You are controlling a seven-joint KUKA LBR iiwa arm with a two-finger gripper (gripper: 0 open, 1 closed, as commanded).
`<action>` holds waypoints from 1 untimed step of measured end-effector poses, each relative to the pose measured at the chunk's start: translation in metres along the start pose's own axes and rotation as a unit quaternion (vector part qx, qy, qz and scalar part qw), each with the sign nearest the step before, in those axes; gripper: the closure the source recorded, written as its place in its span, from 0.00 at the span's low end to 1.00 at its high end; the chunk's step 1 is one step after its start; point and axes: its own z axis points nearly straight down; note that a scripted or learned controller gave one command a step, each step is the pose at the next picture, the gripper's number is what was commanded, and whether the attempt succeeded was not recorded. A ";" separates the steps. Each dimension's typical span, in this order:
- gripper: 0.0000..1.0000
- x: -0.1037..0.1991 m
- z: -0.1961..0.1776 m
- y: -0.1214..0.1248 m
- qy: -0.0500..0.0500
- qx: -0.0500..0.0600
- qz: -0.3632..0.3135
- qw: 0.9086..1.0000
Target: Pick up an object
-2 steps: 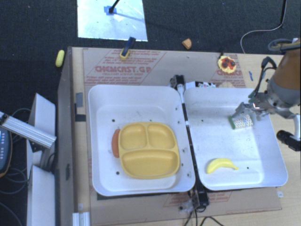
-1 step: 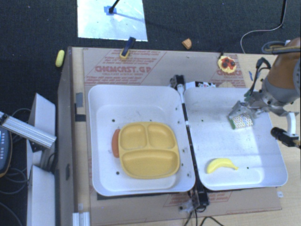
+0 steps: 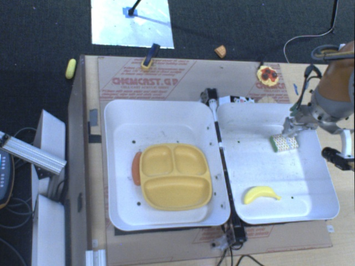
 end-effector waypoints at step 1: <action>1.00 -0.001 0.036 0.002 0.000 -0.003 0.001 1.000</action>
